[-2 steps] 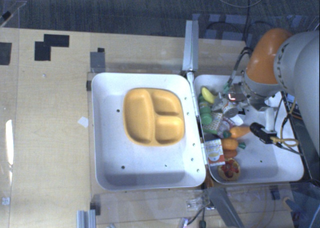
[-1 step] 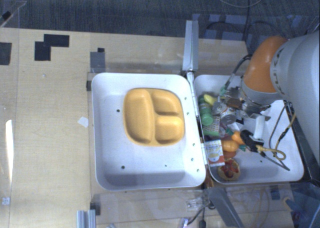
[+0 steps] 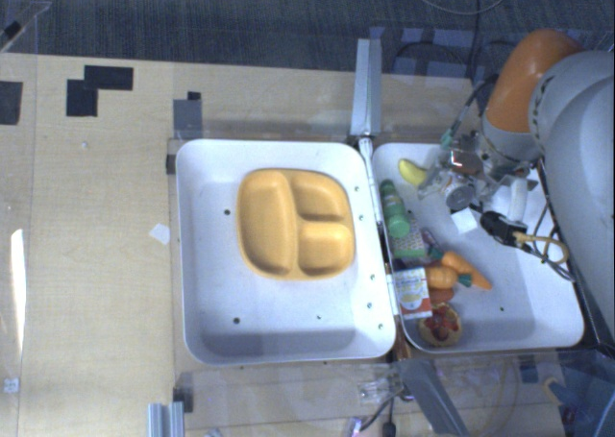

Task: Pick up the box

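Camera view looks down on the small box (image 3: 411, 292), which lies flat in the right bin (image 3: 538, 325), pressed close to that bin's left wall near the front corner. Its top face is white with a red-orange band toward the front; there is print on it, but it is too small to read. Just behind the box a green bottle (image 3: 396, 224) lies along the same wall, its label too blurred to make out. To the right of the box, touching or nearly so, sits an orange fruit (image 3: 442, 278) with a carrot-like piece (image 3: 469, 272) beside it, and in front of the box a small round dish of red bits (image 3: 440, 327) rests near the bin's front rim. So the box is hemmed in on three sides, with the wall on the fourth; open floor in this bin lies to the right and front right. A yellow banana (image 3: 411, 172) lies at the back of the bin.

The tool (image 3: 459, 185) hangs over the back of the right bin, near the banana and well apart from the box; I cannot tell its state, since cables and metal parts crowd around it.

The left bin (image 3: 197, 329) holds a yellow divided tray (image 3: 293, 222) in its middle, with bare white floor all round. Both bins sit on the pale wooden counter (image 3: 86, 262).
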